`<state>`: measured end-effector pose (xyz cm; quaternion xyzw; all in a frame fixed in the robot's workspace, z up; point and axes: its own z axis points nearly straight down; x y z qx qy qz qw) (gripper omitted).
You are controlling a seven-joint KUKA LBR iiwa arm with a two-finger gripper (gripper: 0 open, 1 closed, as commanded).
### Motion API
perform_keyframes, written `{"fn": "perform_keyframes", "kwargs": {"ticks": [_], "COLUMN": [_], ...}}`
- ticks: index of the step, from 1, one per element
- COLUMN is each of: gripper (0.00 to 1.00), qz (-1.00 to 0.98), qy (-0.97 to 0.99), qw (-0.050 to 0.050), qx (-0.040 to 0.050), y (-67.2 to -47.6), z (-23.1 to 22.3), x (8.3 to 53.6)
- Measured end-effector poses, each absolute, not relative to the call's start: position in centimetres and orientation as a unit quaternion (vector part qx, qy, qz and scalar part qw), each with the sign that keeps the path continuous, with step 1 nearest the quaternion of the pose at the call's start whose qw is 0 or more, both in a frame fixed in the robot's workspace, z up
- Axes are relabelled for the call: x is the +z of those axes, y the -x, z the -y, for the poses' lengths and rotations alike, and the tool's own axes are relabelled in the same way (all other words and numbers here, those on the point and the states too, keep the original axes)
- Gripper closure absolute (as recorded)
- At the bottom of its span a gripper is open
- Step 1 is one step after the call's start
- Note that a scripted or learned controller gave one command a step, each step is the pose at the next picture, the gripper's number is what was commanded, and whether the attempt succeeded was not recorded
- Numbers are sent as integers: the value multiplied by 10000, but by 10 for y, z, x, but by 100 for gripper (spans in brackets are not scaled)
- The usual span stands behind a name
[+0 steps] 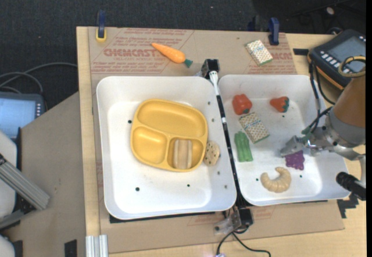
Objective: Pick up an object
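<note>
the arm comes in from the right, its orange band bulky above the wrist, and the gripper (295, 146) hangs low over the right bin (263, 196), just above a small purple bunch of grapes (295, 160). whether it's spread or closed i honestly cannot tell from here; the metal tip blurs against the white plastic. the grapes look knobbly, and they lie near the bin's right side. just below and left of them lies a pale, ridged croissant (276, 181), curled like a crescent. a flat green slab (243, 146) lies by the bin's left wall, with a speckled square packet (254, 127) beside it, and two glossy red pieces (242, 103) further back. in the left bin (113, 151) there's a smooth yellow divided plate (163, 119) with a beige roll (182, 153) in one compartment and a crumbly cookie (211, 153) touching its rim. an orange carrot (169, 52) lies on the cardboard behind.
</note>
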<state>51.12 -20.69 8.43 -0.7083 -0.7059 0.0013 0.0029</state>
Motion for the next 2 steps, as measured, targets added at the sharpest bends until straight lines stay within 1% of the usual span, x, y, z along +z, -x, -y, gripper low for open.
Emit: {"fn": "perform_keyframes", "kwargs": {"ticks": [1, 2], "gripper": [100, 100], "qz": [7067, 7111], "qy": [7075, 7031], "qw": [-6, -4], "qx": [-1, -18], "y": [-515, -562], "z": [206, 93], "x": [95, 84]}}
